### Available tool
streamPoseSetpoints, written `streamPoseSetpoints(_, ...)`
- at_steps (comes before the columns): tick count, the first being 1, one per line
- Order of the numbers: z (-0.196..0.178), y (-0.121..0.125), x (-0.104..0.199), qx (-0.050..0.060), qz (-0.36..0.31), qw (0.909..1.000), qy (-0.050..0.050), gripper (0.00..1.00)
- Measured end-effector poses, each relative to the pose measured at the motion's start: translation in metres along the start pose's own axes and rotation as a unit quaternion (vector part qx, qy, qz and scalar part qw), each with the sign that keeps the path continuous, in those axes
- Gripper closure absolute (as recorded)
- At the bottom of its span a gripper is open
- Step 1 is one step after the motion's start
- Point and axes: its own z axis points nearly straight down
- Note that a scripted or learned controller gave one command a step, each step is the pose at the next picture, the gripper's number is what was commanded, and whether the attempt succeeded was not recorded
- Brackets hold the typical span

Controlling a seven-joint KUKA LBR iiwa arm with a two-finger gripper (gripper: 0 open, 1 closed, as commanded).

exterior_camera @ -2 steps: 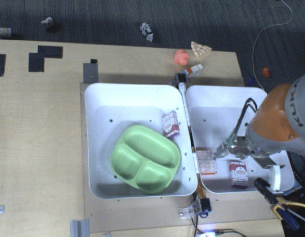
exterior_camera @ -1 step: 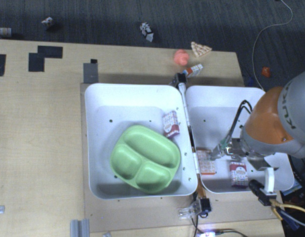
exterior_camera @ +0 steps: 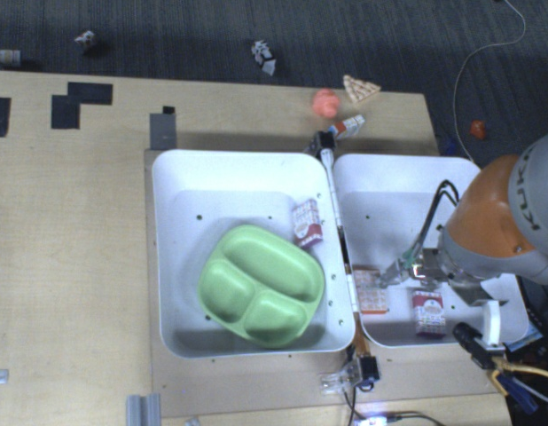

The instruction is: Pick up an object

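Observation:
In the right bin (exterior_camera: 389, 185) a flat red-and-white card (exterior_camera: 371, 292) lies against the left wall, and a small red box (exterior_camera: 427, 313) sits near the front wall. My gripper (exterior_camera: 412, 270) hangs low over that bin's front part, just above and between these two items, with the orange-banded arm (exterior_camera: 491, 220) behind it. The left bin (exterior_camera: 181, 193) holds a green divided plate (exterior_camera: 261, 282) and a small red-and-white packet (exterior_camera: 307, 222) by its right wall.
Behind the bins on the bench lie a pink ball (exterior_camera: 325, 103), a pizza-slice toy (exterior_camera: 361, 88) and a small tube (exterior_camera: 347, 128). A black cable (exterior_camera: 434, 207) loops from the arm over the right bin. Small items are scattered on the dark floor beyond.

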Motion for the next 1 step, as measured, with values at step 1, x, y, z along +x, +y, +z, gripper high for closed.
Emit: streamPoseSetpoints(1, -0.0112, 0.0023, 0.0010, -0.002, -0.002, 1.0000, 0.001, 1.00)
